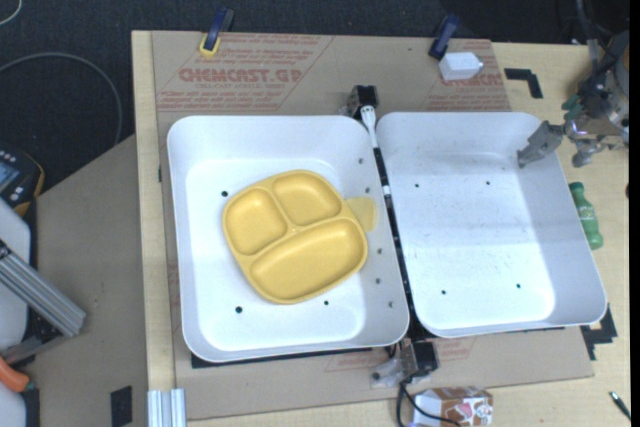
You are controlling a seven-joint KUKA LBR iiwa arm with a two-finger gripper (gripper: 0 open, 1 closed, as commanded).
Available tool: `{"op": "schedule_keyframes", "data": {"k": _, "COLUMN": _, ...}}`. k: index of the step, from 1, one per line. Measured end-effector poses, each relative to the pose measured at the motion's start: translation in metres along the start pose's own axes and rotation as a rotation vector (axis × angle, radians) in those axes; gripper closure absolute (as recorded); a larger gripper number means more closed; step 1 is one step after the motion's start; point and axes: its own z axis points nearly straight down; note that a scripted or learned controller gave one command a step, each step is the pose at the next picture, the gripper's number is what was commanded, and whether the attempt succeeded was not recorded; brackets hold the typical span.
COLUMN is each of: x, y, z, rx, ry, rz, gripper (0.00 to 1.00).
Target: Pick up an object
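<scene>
A yellow three-compartment plate (293,234) lies flat in the left bin (200,145), with a small yellow piece (362,211) sticking out from under its right edge. My gripper (559,147) hangs over the far right corner of the right bin (470,245), far from the plate. Its two fingers are spread apart and open, with nothing between them; one grey finger (536,144) points down toward the bin's floor.
A green object (588,213) lies on the bench just outside the right bin's right wall. A white block (460,66) and two blue clamps (215,31) sit at the board's far edge. Cables and a connector (364,101) run between the bins.
</scene>
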Motion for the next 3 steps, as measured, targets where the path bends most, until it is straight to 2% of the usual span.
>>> {"op": "schedule_keyframes", "data": {"k": 1, "x": 0.057, "y": -0.065, "z": -0.093, "rx": -0.010, "ry": -0.001, "rz": -0.004, "gripper": 0.00}}
{"op": "schedule_keyframes", "data": {"k": 2, "x": 0.103, "y": -0.115, "z": -0.195, "rx": -0.015, "ry": -0.001, "rz": -0.005, "gripper": 0.00}}
{"op": "schedule_keyframes", "data": {"k": 3, "x": 0.179, "y": -0.114, "z": -0.330, "rx": -0.021, "ry": 0.000, "rz": -0.010, "gripper": 0.00}}
